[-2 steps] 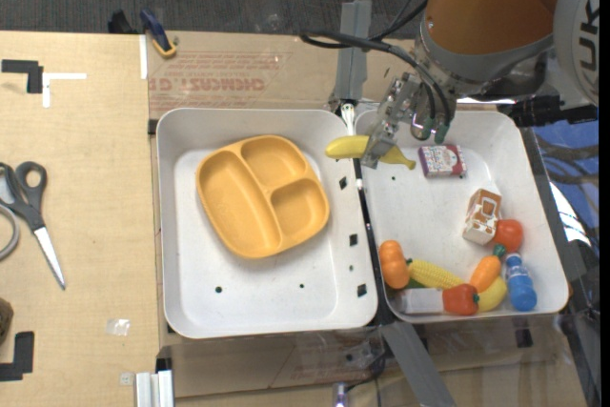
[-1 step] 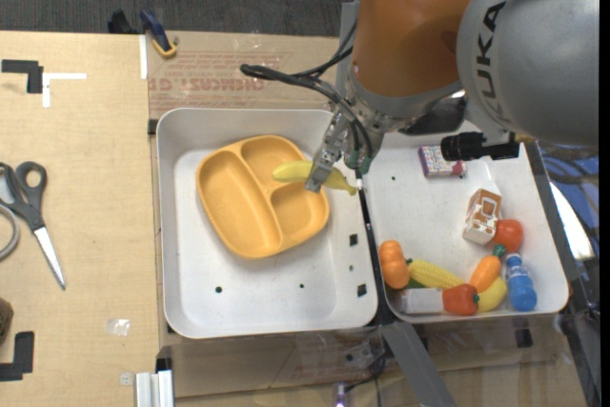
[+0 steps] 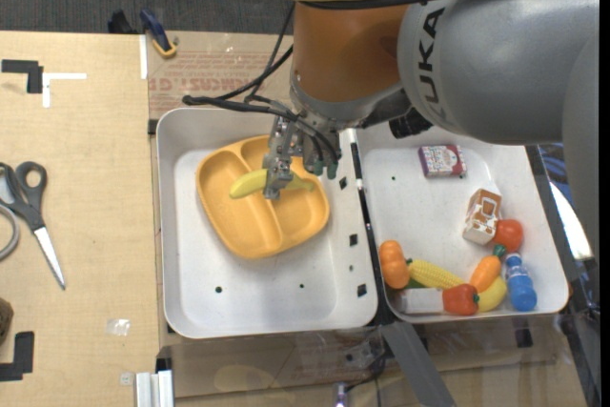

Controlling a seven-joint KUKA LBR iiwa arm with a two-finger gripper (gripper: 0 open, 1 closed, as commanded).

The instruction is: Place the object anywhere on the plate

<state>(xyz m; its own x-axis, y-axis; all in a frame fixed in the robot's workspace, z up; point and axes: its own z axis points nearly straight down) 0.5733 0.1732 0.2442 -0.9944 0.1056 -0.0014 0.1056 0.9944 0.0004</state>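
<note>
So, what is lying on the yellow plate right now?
A yellow banana lies across the plate, in the left bin. The gripper covers the banana's right part, so its end there is hidden.

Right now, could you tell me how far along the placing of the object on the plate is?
Nearly done, it seems. The yellow banana already lies on the orange plate in the left bin. In hand: the gripper is right at the banana's end; whether it has let go is unclear. Left: releasing if needed and lifting away.
</note>
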